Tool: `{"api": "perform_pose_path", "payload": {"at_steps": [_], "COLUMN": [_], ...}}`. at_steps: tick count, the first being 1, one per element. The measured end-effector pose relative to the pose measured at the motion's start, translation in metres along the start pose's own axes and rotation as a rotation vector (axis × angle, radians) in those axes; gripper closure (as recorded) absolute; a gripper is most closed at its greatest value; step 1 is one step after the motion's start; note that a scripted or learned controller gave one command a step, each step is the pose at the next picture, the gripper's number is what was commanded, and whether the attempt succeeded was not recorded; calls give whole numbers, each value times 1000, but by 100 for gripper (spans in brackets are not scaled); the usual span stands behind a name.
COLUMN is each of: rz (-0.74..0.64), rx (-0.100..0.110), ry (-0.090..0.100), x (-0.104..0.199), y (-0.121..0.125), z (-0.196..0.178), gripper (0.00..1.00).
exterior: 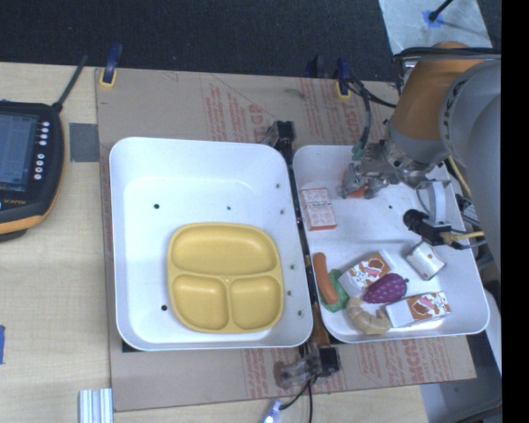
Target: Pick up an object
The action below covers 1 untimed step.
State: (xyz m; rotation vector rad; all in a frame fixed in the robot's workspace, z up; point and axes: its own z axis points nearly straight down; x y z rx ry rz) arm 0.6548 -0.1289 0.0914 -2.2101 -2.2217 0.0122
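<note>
My gripper [360,183] hangs low over the back of the right bin [383,214], its metal fingers pointing left. Something small and reddish shows at the tips, but I cannot make out whether it is held. Just left of the gripper a pink-and-white card [317,208] lies flat. At the front of the bin lie an orange carrot [321,280], a green piece [338,286], a small food box [365,271], a purple fruit [385,288], a tan piece [365,316], another box [420,309] and a silver can [424,260].
The left bin [203,170] holds a yellow three-compartment tray [227,277]. A teach pendant [18,166] rests on the bench at far left. The arm's grey and orange body [441,104] looms over the right bin's back right corner.
</note>
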Motion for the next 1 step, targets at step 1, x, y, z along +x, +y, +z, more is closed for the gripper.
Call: {"api": "perform_pose_path", "payload": {"at_steps": [1], "rz": [-1], "rx": [-8], "ry": [-1], "x": [75], "y": [-68], "z": [-100], "gripper": [100]}}
